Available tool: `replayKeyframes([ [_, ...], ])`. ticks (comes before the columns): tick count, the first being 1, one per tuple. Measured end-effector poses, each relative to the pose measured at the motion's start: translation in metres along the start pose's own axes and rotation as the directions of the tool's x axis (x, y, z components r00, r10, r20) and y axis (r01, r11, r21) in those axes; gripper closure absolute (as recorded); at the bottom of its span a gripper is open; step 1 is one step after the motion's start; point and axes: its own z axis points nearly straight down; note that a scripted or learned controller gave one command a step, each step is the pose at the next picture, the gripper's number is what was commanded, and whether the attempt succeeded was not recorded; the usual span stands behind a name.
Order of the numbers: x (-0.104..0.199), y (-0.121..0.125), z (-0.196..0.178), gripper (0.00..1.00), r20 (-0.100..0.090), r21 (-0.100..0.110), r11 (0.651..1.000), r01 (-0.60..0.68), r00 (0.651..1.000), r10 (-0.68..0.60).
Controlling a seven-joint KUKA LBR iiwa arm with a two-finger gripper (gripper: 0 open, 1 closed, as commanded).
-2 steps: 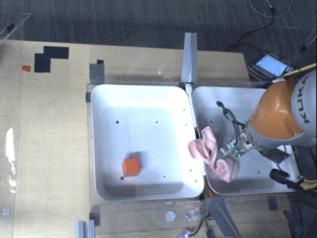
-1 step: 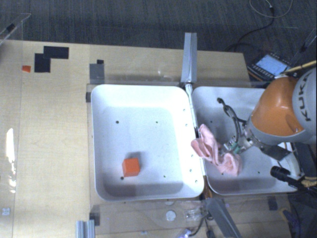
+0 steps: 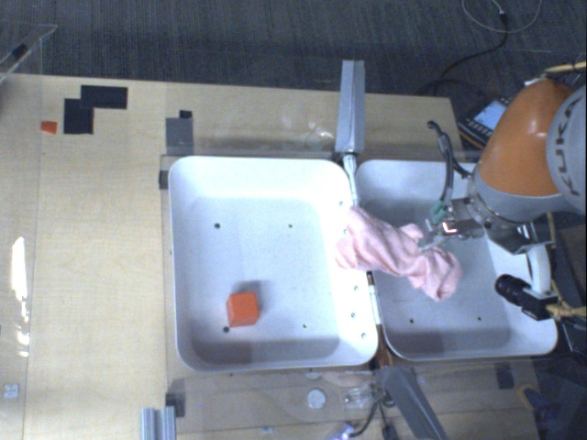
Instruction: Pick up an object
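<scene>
Camera view: our gripper (image 3: 438, 232) sits on the pink cloth (image 3: 394, 253), which trails leftward; finger state we cannot tell.

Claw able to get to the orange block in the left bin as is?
Probably yes. The orange block sits alone on the left bin's floor with nothing above or beside it. The claw is over the right bin at the pink cloth, which drapes across the divider, away from the block.

Grey KUKA arm (image 3: 541, 168) with rounded orange band, white lettering on the grey shell; dark metal tool (image 3: 447, 227) with black cable looped above it.
</scene>
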Motion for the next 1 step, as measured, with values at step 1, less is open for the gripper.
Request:
replayKeyframes([
  [1,-0.0033,0.0327,0.0011,1.0,-0.001,0.002,0.999,0.046,0.999,-0.046],
])
